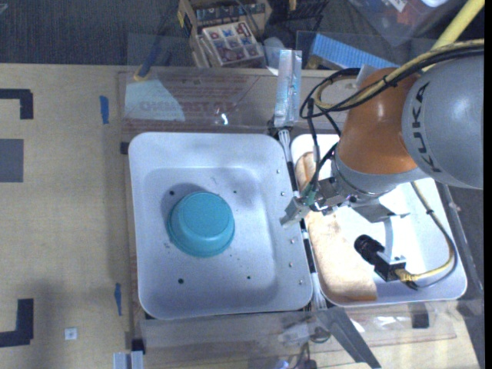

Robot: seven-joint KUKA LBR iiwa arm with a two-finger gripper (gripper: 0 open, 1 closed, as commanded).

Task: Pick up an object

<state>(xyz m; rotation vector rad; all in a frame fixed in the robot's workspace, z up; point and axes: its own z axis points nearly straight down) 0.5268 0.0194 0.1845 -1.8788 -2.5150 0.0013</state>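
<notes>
An upturned teal bowl (201, 223) sits left of centre in the left white bin (154, 160). In the right white bin (453, 283) a flat tan, sponge-like pad (340, 261) lies along the left wall, towards the front. Another tan piece (306, 166) peeks out further back, mostly hidden by the arm. My gripper (301, 206) hangs over the divider between the two bins, just behind the tan pad's back end and well to the right of the bowl. Nothing can be seen held in it.
The grey and orange arm (400, 137) covers most of the right bin's back half. A clear plastic sheet (192, 98) lies behind the left bin, and boxes (227, 29) stand beyond the bench. Small dark specks dot the left bin's floor.
</notes>
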